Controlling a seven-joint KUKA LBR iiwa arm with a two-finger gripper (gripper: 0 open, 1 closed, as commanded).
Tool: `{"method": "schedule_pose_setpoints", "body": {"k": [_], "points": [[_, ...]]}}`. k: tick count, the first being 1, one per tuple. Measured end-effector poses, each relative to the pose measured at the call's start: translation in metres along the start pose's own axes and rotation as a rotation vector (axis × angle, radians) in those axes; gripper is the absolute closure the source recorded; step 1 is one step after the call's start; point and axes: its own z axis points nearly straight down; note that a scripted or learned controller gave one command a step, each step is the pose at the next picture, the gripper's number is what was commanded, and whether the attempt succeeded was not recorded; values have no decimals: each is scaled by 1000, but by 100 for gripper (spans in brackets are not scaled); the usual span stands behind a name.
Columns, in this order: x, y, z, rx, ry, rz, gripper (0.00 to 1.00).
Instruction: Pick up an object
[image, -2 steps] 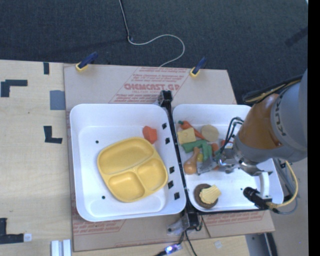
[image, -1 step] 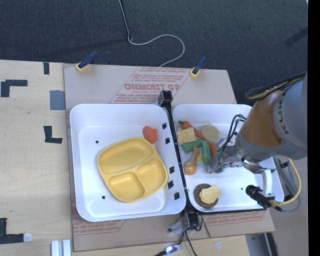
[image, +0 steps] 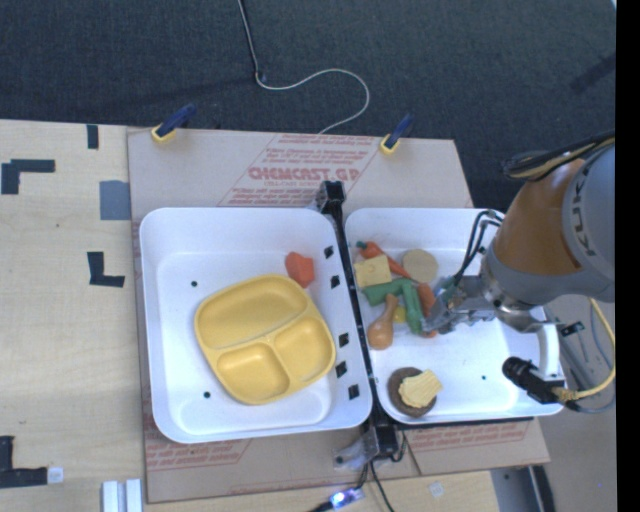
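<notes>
My gripper (image: 437, 312) hangs low in the right bin (image: 480, 385), at the right edge of a heap of toy food. The heap holds a green piece (image: 404, 300), a yellow cheese block (image: 373, 272), a tan round disc (image: 420, 265), orange carrot pieces (image: 372, 249) and a tan wooden pear shape (image: 382, 325). The fingertips sit against the green piece and a small orange bit; nothing is clearly between them. A brown and yellow cookie-like piece (image: 414, 390) lies near the bin's front.
The left bin (image: 165, 300) holds a yellow divided plate (image: 262, 336) and a small orange-red piece (image: 299, 266) near the divider. The arm's orange band and grey body (image: 545, 240) cover the right bin's right side. A black cable loops at the front right.
</notes>
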Motion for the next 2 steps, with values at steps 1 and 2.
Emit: {"method": "schedule_pose_setpoints", "body": {"k": [1, 2], "points": [[3, 4, -63, -3, -1, 0, 100], [3, 4, -81, 2, 0, 1, 100]]}}
